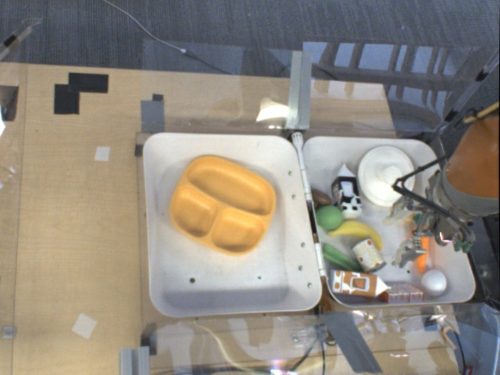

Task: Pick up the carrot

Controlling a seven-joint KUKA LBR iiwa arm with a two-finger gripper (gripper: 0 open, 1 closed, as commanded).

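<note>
Your tool (416,244) sits low over the carrot (423,255) in the right bin (469,287), poised to grasp, though you cannot tell its grip state.

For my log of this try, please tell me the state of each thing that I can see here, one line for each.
gripper: low in the right bin, at the carrot
carrot: lying in the right bin, partly hidden
divided yellow plate: lying flat in the left bin
banana: lying flat
carton: on its side
white bowl: upside down
</note>
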